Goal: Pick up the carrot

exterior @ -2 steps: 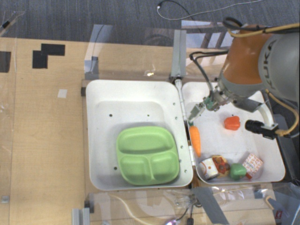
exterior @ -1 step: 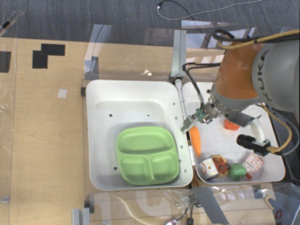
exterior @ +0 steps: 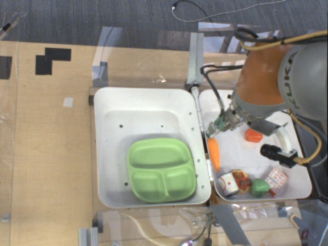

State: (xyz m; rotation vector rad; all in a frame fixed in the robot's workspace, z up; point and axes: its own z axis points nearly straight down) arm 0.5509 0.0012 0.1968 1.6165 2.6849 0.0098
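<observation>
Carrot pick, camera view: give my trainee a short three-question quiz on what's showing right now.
1. True or false: the carrot lies in the right bin.
2. What sits in the left bin? A) a green divided plate B) a blue bowl C) a sponge
3. Fill in: the carrot lies along the right bin's ____ wall.

Key: 1 true. 2 A. 3 left; the tool hovers just above its upper end.
</observation>
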